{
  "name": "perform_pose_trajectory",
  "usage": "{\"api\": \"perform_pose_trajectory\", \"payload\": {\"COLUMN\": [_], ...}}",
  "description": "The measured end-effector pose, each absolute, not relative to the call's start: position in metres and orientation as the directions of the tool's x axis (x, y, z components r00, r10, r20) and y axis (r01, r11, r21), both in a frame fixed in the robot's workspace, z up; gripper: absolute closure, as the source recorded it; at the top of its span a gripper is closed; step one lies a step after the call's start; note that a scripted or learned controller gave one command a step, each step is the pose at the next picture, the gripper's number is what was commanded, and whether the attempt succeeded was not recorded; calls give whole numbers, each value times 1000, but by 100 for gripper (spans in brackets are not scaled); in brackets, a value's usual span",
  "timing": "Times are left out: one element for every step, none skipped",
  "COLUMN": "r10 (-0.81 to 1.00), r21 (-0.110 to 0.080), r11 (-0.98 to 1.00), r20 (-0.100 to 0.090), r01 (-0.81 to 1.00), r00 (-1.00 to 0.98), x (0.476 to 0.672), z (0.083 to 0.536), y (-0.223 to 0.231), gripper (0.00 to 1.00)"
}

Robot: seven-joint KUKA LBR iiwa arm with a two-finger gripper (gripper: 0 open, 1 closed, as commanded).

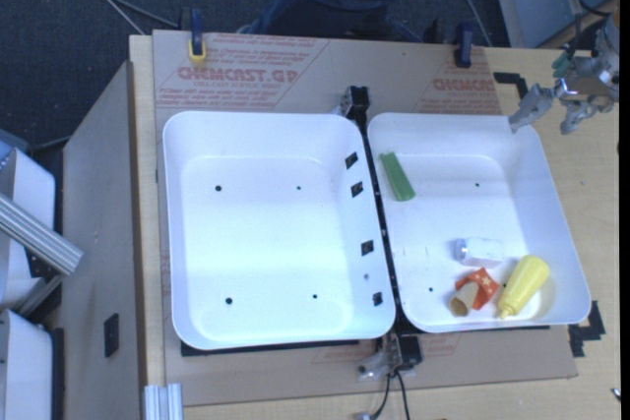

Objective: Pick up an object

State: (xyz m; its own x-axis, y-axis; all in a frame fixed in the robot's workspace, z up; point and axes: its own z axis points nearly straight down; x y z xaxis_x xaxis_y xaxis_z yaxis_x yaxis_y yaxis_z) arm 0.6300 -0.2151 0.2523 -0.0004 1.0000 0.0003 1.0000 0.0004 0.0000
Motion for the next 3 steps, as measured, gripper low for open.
{"api": "perform_pose_trajectory", "payload": {"r10": [1000, 1000, 1000], "r21": [0, -3, -11], "r11": [8, -4, 2], "r20": [4, 0, 4], "r01": [1000, 1000, 1000], "r00": [-8, 4, -2], "x": [583, 574, 586], "z": [293, 273, 136], "y": [-138, -185, -171], "gripper": [0, 0, 0]}}
